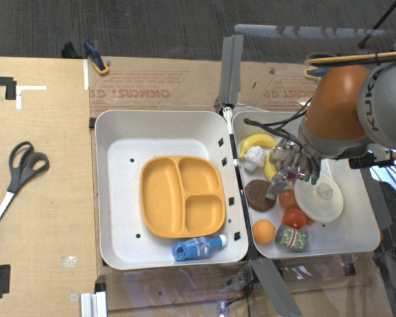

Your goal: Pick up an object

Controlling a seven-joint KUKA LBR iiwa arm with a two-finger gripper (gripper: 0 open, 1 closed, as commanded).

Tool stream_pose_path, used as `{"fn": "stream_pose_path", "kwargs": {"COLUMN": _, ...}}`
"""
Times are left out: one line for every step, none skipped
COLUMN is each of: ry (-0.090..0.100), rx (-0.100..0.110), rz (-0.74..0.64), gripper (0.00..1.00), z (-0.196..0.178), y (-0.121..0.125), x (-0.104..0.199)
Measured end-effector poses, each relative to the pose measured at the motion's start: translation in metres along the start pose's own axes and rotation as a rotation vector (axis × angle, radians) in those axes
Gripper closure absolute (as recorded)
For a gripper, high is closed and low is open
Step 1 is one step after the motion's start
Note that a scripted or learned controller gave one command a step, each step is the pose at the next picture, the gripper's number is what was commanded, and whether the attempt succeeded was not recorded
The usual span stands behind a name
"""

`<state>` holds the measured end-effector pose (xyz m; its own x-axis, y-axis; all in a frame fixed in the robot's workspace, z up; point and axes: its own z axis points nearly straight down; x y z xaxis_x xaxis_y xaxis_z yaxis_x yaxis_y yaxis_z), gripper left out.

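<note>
1. The gripper hangs low in the right bin, above the chocolate cookie and just beside a white lid.
2. I cannot tell how wide its jaws stand; nothing is visibly held.
3. Judgement: centre over one item, such as the cookie, clear of the yellow banana, then descend straight.

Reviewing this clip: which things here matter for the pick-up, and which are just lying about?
Part of the job:
claw
banana
brown cookie
orange
tomato
white lid
green can

Lying about:
yellow divided plate
blue bottle
scissors
</note>
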<state>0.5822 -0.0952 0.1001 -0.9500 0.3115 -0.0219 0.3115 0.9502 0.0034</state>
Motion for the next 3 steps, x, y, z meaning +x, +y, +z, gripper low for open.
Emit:
{"fn": "stream_pose_path", "kwargs": {"ry": 0.029, "rx": -0.006, "rz": -0.084, "gripper": 0.0, "z": -0.009, "y": -0.064, "x": -0.021}}
{"fn": "stream_pose_path", "kwargs": {"ry": 0.025, "rx": 0.004, "rz": 0.049, "gripper": 0.0, "z": 0.011, "y": -0.014, "x": 0.029}}
{"fn": "stream_pose_path", "kwargs": {"ry": 0.025, "rx": 0.006, "rz": 0.074, "gripper": 0.0, "z": 0.01, "y": -0.018, "x": 0.055}}
